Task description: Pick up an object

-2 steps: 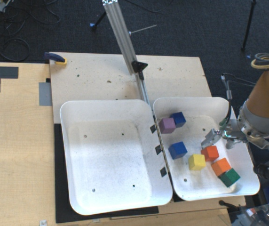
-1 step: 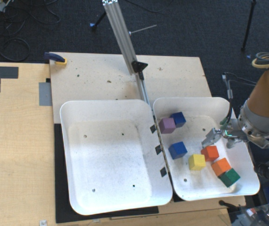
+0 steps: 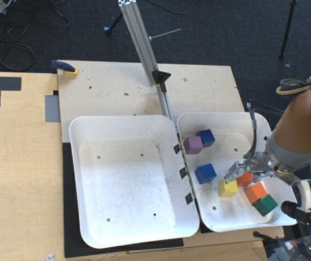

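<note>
Pincer is hovering just above the yellow block in the right bin; its grip I cannot tell. Advice: centring over it, avoiding the touching red block

This looks like a robot lab. A big grey and orange robot arm reaches in at the right of the frame. Two white bins sit side by side on a plain wooden desk in the middle. Black cables lie on dark carpet at the upper left. A long metal bar slants up at the top middle, and a stand leg shows at the upper right
</note>
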Motion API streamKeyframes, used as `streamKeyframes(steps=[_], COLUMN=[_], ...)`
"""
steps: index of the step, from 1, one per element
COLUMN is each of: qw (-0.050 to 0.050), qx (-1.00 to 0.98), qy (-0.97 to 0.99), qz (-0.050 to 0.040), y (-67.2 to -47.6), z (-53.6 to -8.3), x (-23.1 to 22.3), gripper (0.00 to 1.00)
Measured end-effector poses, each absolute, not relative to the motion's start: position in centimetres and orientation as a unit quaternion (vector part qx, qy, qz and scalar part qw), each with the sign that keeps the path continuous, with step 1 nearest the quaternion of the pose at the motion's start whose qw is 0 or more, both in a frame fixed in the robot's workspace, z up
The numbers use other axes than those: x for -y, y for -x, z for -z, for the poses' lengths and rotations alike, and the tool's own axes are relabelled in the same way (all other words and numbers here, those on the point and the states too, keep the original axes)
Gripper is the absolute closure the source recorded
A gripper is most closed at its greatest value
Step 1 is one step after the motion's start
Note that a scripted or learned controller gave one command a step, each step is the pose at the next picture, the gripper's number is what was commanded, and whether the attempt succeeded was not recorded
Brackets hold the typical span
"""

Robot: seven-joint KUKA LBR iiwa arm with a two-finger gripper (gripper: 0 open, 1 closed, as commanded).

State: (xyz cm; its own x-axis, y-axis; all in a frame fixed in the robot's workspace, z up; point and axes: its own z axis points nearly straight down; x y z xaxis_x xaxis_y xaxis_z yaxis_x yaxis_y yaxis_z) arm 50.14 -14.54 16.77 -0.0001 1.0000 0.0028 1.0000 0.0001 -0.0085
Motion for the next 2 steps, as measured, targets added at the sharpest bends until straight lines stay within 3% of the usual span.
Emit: streamKeyframes(steps=[2], qw=[0.002], qx=[0.706], qy=[0.708], qz=[-0.0002], y=[-49.9], z=[-9.2], x=[13.7], gripper=[0.00])
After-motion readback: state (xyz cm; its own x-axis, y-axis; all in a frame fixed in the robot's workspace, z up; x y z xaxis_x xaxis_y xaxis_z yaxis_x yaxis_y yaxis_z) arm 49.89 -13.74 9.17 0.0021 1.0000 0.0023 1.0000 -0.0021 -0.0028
